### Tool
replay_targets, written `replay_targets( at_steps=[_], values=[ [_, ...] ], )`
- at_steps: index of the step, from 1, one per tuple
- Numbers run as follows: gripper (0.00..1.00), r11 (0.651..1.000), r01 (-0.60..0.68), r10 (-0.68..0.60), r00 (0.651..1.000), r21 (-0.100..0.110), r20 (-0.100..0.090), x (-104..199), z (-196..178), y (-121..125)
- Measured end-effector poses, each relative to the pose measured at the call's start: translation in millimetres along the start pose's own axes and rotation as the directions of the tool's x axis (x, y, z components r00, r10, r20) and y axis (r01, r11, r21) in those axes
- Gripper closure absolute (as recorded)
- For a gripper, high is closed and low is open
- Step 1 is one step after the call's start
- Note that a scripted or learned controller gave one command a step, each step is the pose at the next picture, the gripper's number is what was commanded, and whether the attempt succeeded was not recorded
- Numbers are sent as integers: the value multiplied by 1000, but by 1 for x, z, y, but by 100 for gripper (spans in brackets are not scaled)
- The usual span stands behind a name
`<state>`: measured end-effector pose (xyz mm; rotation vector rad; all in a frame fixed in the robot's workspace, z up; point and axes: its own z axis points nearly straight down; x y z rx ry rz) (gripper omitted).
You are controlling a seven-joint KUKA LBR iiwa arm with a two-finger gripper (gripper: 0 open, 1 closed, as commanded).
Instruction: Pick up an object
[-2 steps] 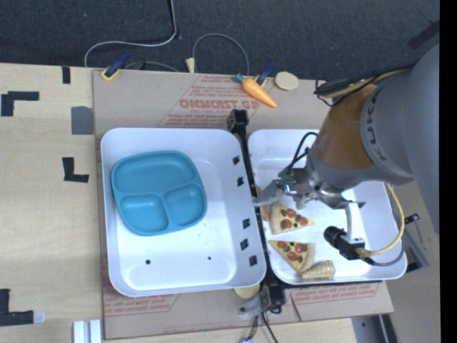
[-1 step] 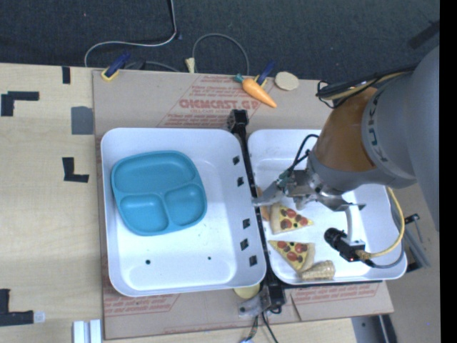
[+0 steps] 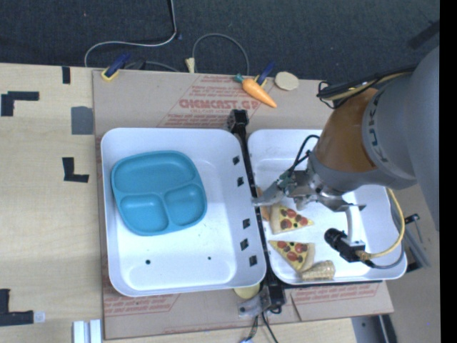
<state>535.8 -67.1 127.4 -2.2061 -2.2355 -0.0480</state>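
**Gripper above pizza slices in the right bin**

The gripper hangs at the left side of the right bin, just over the upper pizza slice; its grasp state cannot be told. A second pizza slice lies nearer the front wall. The arm reaches in from the right, bent downward. A blue divided plate rests in the left bin.

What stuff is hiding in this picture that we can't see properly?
- Gripper: whether it is open or shut, camera view, too small and shadowed.
- Right bin: much of its floor, covered by the arm.
- Upper pizza slice: its top edge, under the gripper.
- Yellow thing below the left bin: hidden by the rim.
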Motion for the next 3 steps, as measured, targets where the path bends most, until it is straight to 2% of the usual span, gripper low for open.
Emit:
replay_targets(
  at_steps=[3],
  values=[
    [0,1000,0,0,1000,-1,-5,-3,2,0]
  ],
)
